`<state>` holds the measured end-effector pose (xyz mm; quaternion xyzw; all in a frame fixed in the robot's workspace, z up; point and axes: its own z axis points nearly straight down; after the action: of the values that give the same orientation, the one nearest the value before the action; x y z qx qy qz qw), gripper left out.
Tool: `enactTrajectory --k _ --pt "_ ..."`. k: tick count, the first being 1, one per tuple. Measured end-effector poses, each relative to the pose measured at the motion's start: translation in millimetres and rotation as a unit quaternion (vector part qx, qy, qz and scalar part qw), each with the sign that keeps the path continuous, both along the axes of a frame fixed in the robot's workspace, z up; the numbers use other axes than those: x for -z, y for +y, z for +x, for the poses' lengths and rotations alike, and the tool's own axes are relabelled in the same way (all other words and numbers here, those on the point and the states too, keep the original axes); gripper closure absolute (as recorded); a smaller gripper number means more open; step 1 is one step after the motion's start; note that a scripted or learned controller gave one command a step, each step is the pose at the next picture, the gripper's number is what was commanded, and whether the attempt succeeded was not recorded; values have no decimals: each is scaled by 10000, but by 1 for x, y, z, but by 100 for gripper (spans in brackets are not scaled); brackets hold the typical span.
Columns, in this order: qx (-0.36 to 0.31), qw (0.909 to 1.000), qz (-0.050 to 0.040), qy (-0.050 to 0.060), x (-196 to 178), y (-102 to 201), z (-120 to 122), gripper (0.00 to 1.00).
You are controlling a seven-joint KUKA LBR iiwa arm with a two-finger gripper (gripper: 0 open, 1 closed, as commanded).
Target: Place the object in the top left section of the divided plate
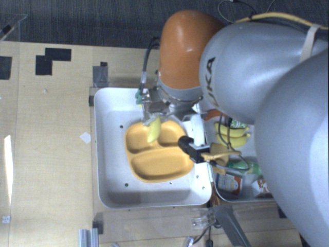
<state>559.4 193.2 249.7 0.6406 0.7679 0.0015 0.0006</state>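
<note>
Directly beneath the gripper [153,118] hung a pale yellow-green object [153,131], its long axis near vertical in view, over the rib between the plate's [154,166] two upper sections. Whether it was clamped I could not tell. The top left section lay just leftward.

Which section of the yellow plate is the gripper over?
The gripper hangs over the small top left section, where a pale yellow-green object sits.
</note>
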Motion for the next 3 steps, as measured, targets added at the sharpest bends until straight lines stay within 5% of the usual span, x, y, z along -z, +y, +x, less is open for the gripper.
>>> enactTrajectory --k 1,2,3 --pt "-1187 9929 -3 -1 21 -32 -54 100" --pt "-1185 9930 5 -19 10 -32 -52 100" --pt "-1765 9843 -3 -9 -1 11 -31 100"
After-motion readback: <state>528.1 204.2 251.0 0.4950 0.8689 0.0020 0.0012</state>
